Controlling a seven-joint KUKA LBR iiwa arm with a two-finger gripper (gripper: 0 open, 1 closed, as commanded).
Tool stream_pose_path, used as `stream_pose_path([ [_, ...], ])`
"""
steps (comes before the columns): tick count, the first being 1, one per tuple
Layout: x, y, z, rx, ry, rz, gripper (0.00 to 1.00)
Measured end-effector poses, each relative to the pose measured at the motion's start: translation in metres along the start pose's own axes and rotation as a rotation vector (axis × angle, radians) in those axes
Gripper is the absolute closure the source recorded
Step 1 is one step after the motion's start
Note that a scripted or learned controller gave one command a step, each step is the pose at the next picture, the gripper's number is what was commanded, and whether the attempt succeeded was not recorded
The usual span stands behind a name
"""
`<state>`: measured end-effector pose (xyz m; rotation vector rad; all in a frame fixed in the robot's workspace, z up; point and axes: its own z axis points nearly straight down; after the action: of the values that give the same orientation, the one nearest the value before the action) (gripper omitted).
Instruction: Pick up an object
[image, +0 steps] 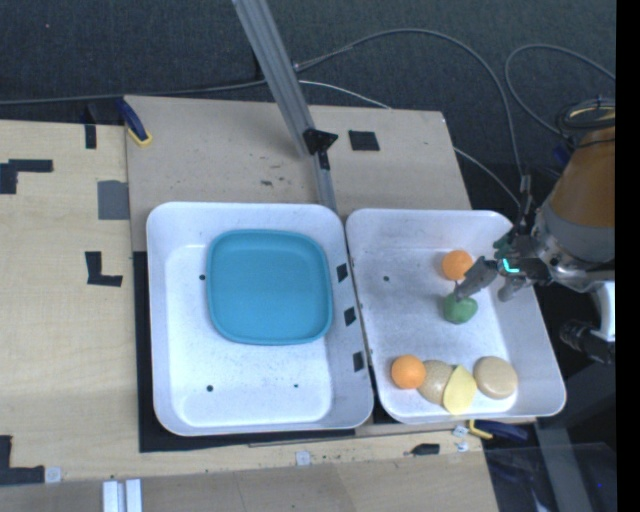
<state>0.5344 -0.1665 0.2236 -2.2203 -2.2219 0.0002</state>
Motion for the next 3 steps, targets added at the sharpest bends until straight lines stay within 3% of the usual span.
stream_pose_path([
  [1,0.0,0.0,0.0,0.0,0.0,0.0,0.0],
  [3,0.016,0.008,0.104,0.004,0.001,0.0,0.0],
])
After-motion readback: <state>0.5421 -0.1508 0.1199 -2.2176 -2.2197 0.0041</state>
